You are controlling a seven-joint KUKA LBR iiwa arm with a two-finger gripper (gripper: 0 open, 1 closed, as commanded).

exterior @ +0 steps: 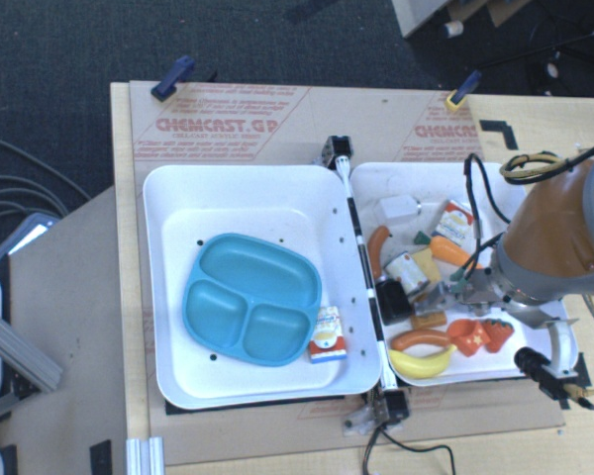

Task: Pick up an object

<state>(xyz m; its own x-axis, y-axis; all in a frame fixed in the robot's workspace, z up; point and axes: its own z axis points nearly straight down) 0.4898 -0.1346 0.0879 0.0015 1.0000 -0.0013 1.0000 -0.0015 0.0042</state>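
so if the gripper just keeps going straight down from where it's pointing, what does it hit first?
Probably the cluttered middle of the right white bin: the gripper sits above the small white carton and orange carrot-shaped toy. Depth is unclear from this slant.

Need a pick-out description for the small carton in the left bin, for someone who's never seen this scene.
Start at the left bin, the one holding the blue divided plate. Go to the plate's lower right corner, by the wall shared with the right bin. The small carton lies there: white with a red base and printed pictures, against the plain blue plate.
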